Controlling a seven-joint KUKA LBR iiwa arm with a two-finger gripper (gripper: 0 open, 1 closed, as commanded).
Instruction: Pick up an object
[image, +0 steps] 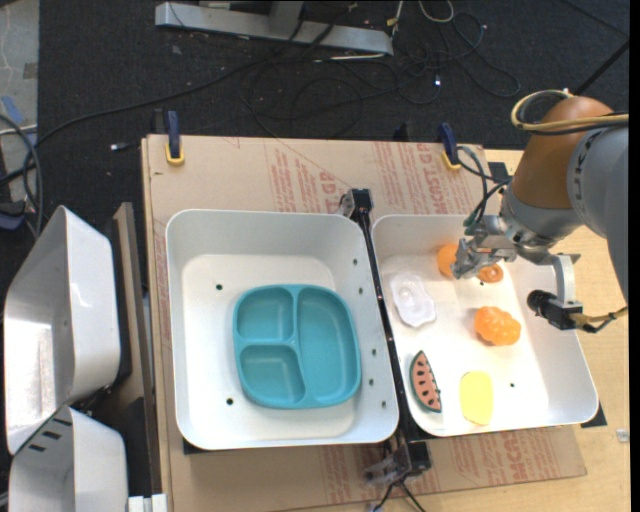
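Note:
My gripper (473, 262) hangs over the back of the right bin (560, 400), right beside a small orange piece (446, 259) on its left and an orange ring-like bit (491, 273) on its right. Whether anything sits between the fingers is hidden by the wrist. Further forward in the same bin lie a crumpled orange object (497, 326), a white object (411, 300), a watermelon slice (425, 381) and a yellow oblong piece (477, 396).
The left bin (200, 250) holds a teal divided plate (296, 346). A black divider (372, 270) runs between the bins. Blue-and-orange clamps (173, 140) (448, 146) grip the cardboard base at the back. White containers (55, 310) stand off the bench at the left.

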